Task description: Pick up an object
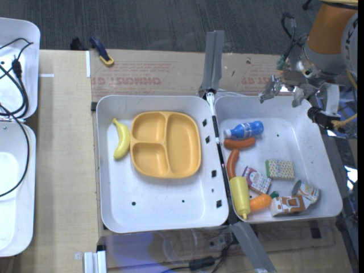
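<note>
The claw (282, 91) is seen raised over the far edge of the right bin (284, 127), near that bin's far right corner. Its two fingers are spread wide with nothing between them, so no object is held. The wrist is carried above it by the grey arm (333, 21) with its orange band, entering from the right. The height and the spread fingers are judged to suit an approach from above, a pick not yet having been made.

The candidate objects are all gathered in the right bin. Nearest the claw, a small bottle with a blue cap (244, 130) is laid on its side toward the bin's far left, with a sausage (239, 143) just beside it and a second sausage (232, 162) running along the left wall. Toward the near edge, a yellow squeeze bottle (240, 195) is laid lengthwise, touched by a carrot (260, 202). A small red-and-white packet (257, 180), a pale patterned sponge (280, 168), and two small cartons (294, 199) are scattered near the near right corner. The loose scatter is judged to leave the sponge the most freely reachable.

In the left bin (111, 203), a yellow divided plate (166, 144) is set near the middle, with a banana (121, 139) just beside its left side.
</note>
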### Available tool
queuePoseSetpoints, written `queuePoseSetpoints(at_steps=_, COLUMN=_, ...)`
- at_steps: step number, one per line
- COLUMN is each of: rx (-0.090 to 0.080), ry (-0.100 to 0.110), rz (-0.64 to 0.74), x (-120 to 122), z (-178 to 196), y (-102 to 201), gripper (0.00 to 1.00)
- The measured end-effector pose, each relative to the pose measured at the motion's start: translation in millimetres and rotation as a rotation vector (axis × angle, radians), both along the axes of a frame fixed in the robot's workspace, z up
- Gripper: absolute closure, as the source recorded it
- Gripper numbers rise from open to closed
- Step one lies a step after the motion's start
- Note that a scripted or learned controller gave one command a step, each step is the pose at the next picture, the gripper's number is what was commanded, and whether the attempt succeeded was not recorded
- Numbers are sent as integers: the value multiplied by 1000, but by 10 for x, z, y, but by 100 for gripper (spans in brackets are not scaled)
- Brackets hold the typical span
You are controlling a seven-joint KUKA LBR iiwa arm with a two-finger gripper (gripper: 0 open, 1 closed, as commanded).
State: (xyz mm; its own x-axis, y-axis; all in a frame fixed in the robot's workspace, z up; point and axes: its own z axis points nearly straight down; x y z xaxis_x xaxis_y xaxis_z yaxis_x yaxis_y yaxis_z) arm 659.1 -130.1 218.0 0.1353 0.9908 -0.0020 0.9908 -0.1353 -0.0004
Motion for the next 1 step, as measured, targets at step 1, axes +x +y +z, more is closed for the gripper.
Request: queuePoseSetpoints(at_steps=1, rx=1, ry=1, rz=160, x=-4, z=-1027, y=165, gripper=0)
